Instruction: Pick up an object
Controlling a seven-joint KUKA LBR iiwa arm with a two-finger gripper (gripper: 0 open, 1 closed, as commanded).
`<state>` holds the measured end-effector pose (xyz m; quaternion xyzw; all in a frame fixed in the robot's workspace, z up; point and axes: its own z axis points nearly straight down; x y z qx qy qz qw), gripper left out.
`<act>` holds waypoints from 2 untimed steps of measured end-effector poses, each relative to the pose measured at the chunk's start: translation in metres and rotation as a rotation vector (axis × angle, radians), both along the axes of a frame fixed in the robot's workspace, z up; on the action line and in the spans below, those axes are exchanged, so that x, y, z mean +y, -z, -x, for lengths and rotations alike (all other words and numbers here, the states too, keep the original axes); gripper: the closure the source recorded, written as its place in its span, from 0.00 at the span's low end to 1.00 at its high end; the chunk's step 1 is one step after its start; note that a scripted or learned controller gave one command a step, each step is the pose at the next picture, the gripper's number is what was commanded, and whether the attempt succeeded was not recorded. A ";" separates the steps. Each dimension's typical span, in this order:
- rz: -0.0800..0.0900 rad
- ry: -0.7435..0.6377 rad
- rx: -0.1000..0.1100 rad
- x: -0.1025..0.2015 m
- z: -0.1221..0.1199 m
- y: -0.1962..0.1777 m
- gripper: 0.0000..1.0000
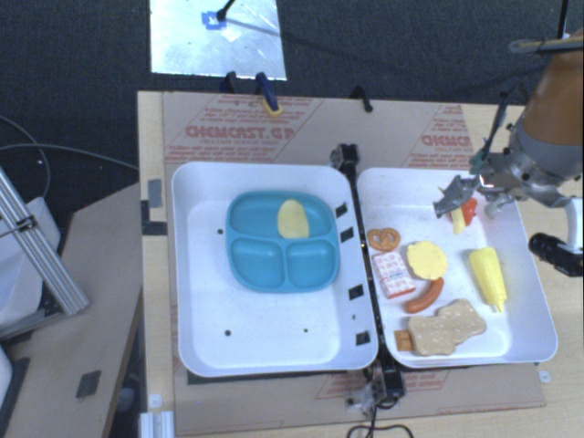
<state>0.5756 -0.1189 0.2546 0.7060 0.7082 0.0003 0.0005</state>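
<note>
Two white bins (274, 359): 1 blue tray (281, 243), 8 food toys; pincer (465, 199) clamped on red-yellow bit (465, 214).

The arm (553, 117) is cut off at the right edge.

A robotics lab or test cell: two shallow white plastic bins (196, 336) sit clamped on a brown printed cardboard sheet (301, 126), an aluminium extrusion frame (36, 254) stands left of the bins, and a grey arm with orange band (552, 117) reaches over them.
</note>
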 end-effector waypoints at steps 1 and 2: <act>0.000 -0.005 -0.001 0.024 -0.057 0.064 0.00; 0.001 -0.004 -0.002 0.020 -0.095 0.123 0.00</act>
